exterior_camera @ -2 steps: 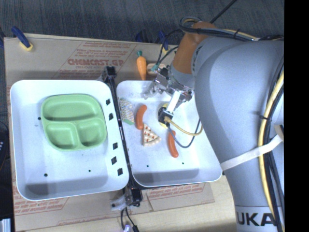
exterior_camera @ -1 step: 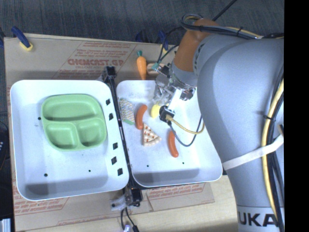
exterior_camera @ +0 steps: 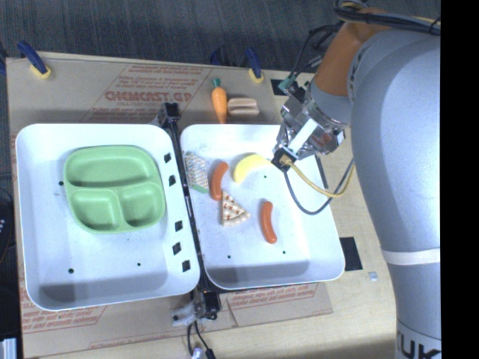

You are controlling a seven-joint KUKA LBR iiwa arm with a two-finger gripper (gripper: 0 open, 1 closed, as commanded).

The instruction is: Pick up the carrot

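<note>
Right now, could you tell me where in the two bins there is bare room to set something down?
The right bin has bare floor along its near edge, below the pizza slice and lower sausage. The left bin has room around the green tray, mostly in front. The right bin's upper middle is crowded around the banana and gripper.

We see two white bins side by side on the desk (exterior_camera: 97, 81). The left bin (exterior_camera: 37, 223) holds a green divided tray (exterior_camera: 114, 187). In the right bin (exterior_camera: 314, 253) lie a banana (exterior_camera: 249, 166), two sausages (exterior_camera: 218, 180) (exterior_camera: 268, 221), a pizza slice (exterior_camera: 233, 211) and a small packet (exterior_camera: 196, 169) near its left wall. A small bun-like piece (exterior_camera: 242, 107) sits on the desk beyond the right bin's far edge.
</note>
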